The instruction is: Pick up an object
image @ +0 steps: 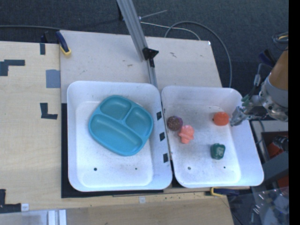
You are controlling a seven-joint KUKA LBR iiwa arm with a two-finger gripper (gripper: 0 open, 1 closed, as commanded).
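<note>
Pincer [236, 116], finger state indeterminate, hangs over the right bin's [248, 165] right side just beside the roundish orange object [221, 119], which shows no discernible long axis or heading.

Both white bins [117, 182] are looking like matt plastic, scuffed and speckled with dark grit. Teal divided plate [121, 124] is showing as smooth plastic with a slight sheen. Bench top [28, 139] is reading as pale wood grain. Slanted rail [132, 25] is looking like brushed metal.
</note>
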